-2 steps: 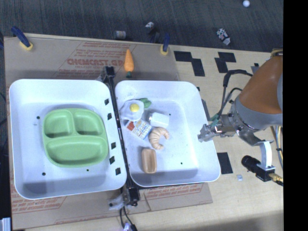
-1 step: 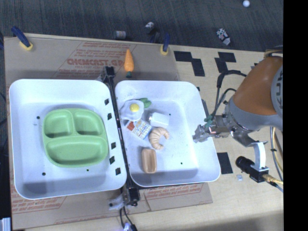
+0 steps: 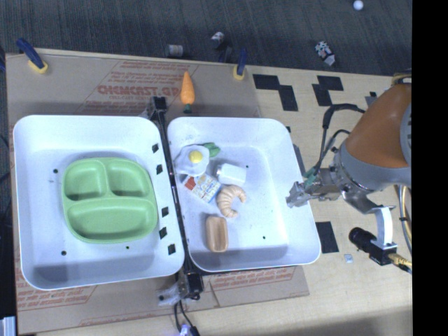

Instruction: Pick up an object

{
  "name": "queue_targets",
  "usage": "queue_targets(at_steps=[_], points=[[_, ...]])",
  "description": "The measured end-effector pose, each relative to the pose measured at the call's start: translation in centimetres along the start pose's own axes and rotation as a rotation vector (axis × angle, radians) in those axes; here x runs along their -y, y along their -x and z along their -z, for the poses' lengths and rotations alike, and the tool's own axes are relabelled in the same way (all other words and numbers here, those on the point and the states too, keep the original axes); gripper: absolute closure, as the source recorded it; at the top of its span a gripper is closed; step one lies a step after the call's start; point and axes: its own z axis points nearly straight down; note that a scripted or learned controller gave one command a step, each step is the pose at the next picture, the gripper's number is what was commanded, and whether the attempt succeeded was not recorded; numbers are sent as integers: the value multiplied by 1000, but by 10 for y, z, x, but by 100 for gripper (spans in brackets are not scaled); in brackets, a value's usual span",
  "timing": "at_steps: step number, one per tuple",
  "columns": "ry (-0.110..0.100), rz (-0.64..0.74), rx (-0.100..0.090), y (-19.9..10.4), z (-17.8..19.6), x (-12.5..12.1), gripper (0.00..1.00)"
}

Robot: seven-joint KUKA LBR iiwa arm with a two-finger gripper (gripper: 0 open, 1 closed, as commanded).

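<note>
Robotics lab, clamped cardboard bench (image 3: 231, 285), two white bins (image 3: 35, 187), toy food (image 3: 217, 233)

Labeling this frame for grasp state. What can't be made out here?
- hand, camera view: small and blurred at the right bin's rim; finger state unreadable.
- arm: cut off by the right edge.
- small packet: print too small to read.
- item under the fried egg toy: mostly covered, only a green edge shows.
</note>
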Motion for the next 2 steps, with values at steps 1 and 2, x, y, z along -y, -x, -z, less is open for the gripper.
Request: queue_targets(at_steps=[1, 2], points=[[3, 1, 1, 1, 37, -1, 100], [0, 2, -1, -57, 7, -1, 100]])
